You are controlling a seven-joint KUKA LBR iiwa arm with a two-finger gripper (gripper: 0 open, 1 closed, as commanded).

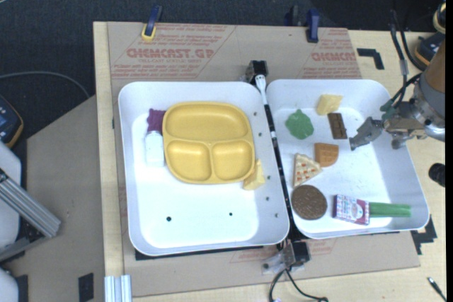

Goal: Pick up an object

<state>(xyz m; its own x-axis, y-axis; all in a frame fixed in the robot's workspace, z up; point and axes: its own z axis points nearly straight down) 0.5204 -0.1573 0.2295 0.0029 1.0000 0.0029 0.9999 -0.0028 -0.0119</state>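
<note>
Dark carpet surrounds a bench topped with a brown board (233,53), on which two shallow white bins sit side by side. From the right edge the grey arm reaches in over the right bin (400,173), and its gripper (382,132) hangs above the far right part of that bin. Two dark fingers point down and spread fairly wide apart, with nothing between them.

Nearest the gripper, just to its left, lies a small brown bar (337,126). Beyond that, toward the far wall of the bin, sits a pale yellow chunk (328,104), and further left a green lump (299,124). Below the brown bar rests an orange-brown piece (326,153), touching a pizza slice (306,169) on its left. A round brown cookie (309,201) lies near the front, left of a small pink and white carton (350,210), and a green stick (388,208) extends right from the carton along the near wall.

Well apart, the left bin (141,223) holds a yellow divided plate (209,141) with three compartments. A white bottle (153,149) and a purple item (155,119) lie against the plate's left side, and a pale yellow scrap (253,178) peeks out at its near right corner.
</note>
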